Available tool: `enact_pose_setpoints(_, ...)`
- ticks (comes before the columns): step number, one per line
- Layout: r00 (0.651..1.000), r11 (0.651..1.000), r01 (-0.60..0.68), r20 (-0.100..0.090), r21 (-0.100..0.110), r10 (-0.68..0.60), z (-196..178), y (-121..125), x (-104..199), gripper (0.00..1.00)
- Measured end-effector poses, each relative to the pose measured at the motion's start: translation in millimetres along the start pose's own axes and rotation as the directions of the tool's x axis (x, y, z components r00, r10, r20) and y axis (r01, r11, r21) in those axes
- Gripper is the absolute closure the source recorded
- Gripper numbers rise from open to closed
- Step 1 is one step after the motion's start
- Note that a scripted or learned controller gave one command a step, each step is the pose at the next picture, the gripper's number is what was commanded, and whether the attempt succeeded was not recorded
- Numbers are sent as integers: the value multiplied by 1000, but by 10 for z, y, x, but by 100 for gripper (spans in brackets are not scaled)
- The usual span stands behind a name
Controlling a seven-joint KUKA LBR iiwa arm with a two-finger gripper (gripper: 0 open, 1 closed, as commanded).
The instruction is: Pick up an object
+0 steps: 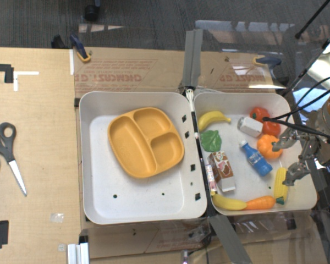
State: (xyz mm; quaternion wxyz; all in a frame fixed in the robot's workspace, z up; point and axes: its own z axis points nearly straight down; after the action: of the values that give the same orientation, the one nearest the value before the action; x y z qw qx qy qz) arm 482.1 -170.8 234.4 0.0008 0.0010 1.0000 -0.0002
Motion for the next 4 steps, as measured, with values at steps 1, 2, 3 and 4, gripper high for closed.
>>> enact_pose_setpoints(1, 996, 996, -91, 21, 7, 91, 1167, -241, -249, 0)
enact_pose_setpoints(2, 988, 988, -155, 4, 0, 155, 1410, -65, -413, 0)
enact_pose_setpoints(3, 987, 987, -162, 7, 16, 161, 1402, 330, -567, 0)
enact_pose_setpoints(4, 966, 965, -258, 18, 39, 257, 1372, 403, -482, 0)
